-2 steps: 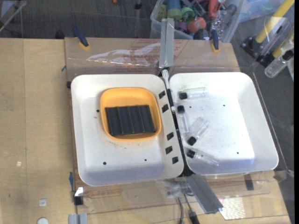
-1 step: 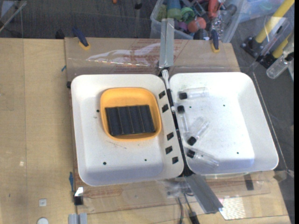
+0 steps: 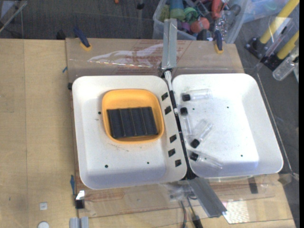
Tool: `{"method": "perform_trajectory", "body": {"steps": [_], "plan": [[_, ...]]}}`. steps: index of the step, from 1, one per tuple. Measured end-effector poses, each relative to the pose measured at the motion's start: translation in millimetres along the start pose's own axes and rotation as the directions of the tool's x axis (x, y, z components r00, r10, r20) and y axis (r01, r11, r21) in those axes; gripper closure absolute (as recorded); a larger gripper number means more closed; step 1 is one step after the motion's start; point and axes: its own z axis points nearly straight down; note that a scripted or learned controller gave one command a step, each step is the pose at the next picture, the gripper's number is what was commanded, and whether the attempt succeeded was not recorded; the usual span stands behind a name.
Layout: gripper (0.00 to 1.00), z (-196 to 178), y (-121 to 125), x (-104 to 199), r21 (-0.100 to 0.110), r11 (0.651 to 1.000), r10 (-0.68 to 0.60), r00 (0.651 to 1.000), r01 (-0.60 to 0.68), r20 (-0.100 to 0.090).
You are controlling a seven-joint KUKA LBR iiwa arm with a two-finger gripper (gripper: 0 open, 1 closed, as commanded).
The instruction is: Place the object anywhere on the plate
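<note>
An orange-yellow plate (image 3: 110, 101) with rounded corners lies in the left white bin (image 3: 90, 146), toward its back. A flat black ribbed block (image 3: 132, 122) rests on the plate and covers most of its floor. In the right white bin (image 3: 237, 122) several clear vials with black caps lie along the left side: one near the back (image 3: 195, 95), one in the middle (image 3: 201, 131) and one at the front (image 3: 205, 159).
A metal bar (image 3: 169, 49) stands upright at the back where the two bins meet. Behind the bench sits a clear tub of coloured toys (image 3: 202, 8). Blue clamps (image 3: 84, 41) hold the bench's back edge. Wooden bench top spreads to the left.
</note>
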Motion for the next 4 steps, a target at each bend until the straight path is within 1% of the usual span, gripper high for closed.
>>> {"method": "perform_trajectory", "body": {"steps": [1,2,3,4], "plan": [[1.00,0.4,0.0,-2.1,-0.001,0.976,-0.218,0.976,0.218,0.000],[1.00,2.0,0.1,-6.2,-0.003,0.885,-0.466,0.885,0.466,0.002],[1.00,0.8,-0.3,-9.5,-0.003,0.774,-0.633,0.774,0.633,0.001],[1.00,1.5,-0.1,-8.9,-0.002,0.440,-0.898,0.440,0.898,0.004]]}}
